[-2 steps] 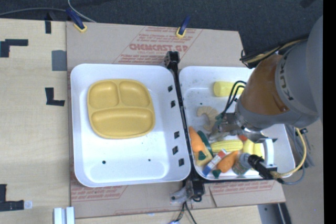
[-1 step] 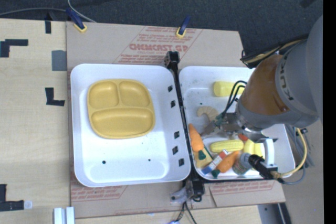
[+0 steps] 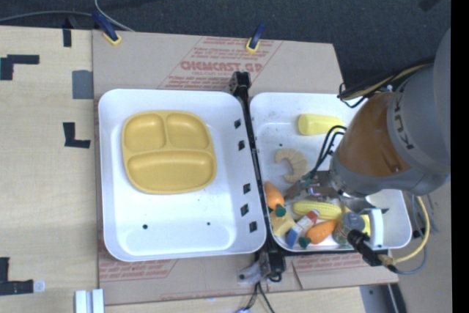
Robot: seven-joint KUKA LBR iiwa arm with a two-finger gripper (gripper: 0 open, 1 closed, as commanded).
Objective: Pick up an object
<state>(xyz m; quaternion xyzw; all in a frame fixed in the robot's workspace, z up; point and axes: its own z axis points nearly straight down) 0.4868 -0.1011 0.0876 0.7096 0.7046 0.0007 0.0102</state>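
The right bin (image 3: pixel 278 108) holds several small toy foods. A yellow block (image 3: pixel 319 125) lies near its back wall and a tan curved piece (image 3: pixel 293 161) in the middle. Piled at the front are an orange carrot (image 3: pixel 274 196), a long yellow piece (image 3: pixel 316 210), another orange piece (image 3: pixel 320 232) and a small blue and white item (image 3: pixel 295 234). My gripper (image 3: pixel 314 191) is low in this bin, just above the long yellow piece and right of the carrot. The wrist hides much of it.
The left bin (image 3: pixel 110 157) holds a yellow divided plate (image 3: pixel 169 151) in its back half. A black divider (image 3: pixel 248 150) runs between the bins. The grey arm (image 3: pixel 399 135) with its orange band covers the right bin's right side. Cables hang at the front right.
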